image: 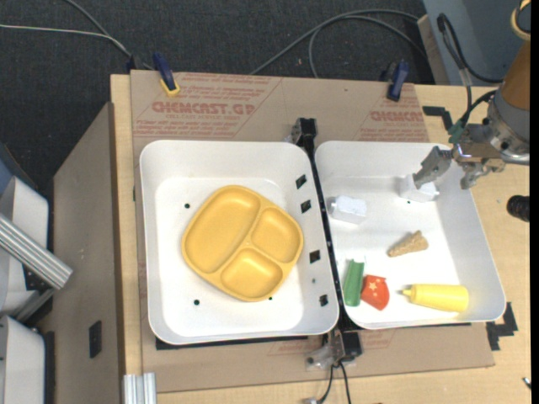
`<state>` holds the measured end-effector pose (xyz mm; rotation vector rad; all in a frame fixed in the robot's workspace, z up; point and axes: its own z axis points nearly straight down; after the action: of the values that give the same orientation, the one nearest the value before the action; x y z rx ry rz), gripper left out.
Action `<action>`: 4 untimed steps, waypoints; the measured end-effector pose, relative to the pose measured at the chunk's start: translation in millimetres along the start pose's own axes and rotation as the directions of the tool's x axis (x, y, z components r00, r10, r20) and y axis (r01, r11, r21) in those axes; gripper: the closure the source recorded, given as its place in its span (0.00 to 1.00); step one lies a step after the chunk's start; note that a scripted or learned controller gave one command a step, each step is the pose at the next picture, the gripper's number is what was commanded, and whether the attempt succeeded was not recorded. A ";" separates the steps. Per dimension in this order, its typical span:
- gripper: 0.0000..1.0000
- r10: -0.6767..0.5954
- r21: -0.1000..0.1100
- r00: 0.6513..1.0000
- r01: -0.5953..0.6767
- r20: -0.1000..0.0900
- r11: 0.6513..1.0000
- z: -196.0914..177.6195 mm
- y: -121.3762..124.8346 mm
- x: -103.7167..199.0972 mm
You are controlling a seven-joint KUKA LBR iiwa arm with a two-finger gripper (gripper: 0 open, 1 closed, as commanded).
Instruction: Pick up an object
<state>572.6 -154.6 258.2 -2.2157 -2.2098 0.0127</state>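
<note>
Several small objects lie in the right bin [472,225]. A white crumpled piece [348,208] sits near its left wall. A tan wedge [408,243] lies in the middle. Along the front are a green stick [353,282], a red piece [376,292] touching it, and a yellow bottle [438,296] on its side. My gripper [447,173] hangs over the bin's back right corner, open, with nothing between its fingers. It is apart from all the objects, up and to the right of the tan wedge.
A yellow divided plate [243,241] lies in the left bin [160,225]. A black divider [313,217] runs between the bins. Blue clamps [166,75] hold the cardboard base at the back. Cables trail behind the bench.
</note>
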 end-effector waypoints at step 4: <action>0.00 -0.003 -0.008 1.000 0.003 0.000 1.000 129.1 -1.6 9.6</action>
<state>569.1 -144.6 129.2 -2.2166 -2.2170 0.0037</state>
